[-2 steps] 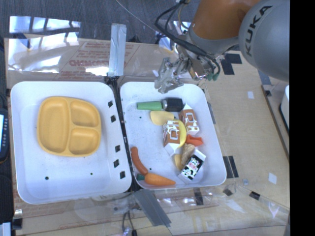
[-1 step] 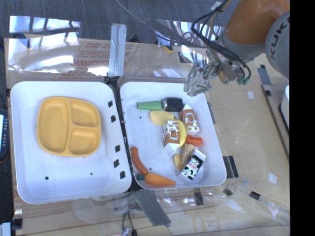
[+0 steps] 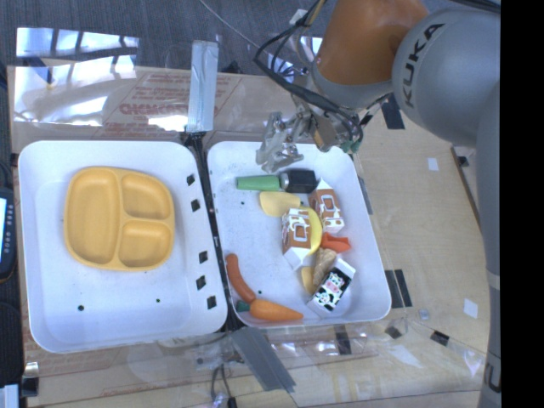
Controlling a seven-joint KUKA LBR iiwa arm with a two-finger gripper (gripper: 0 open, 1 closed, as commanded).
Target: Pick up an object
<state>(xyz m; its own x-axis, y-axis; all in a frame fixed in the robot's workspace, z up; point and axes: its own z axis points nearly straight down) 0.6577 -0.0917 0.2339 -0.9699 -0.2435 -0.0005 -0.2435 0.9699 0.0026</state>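
Nothing is lifted yet: the gripper [image 3: 279,147] hangs empty, its fingers seemingly apart, just above the green-and-black marker [image 3: 277,181], every toy below it unclaimed.

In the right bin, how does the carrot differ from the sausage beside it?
The carrot is orange and tapers to a point, while the sausage is reddish-brown with rounded ends. The carrot lies almost level along the bin's near wall; the sausage runs more steeply along the bin's left side. The carrot looks thicker than the sausage. Both are long toy foods in the right bin, their ends nearly meeting.
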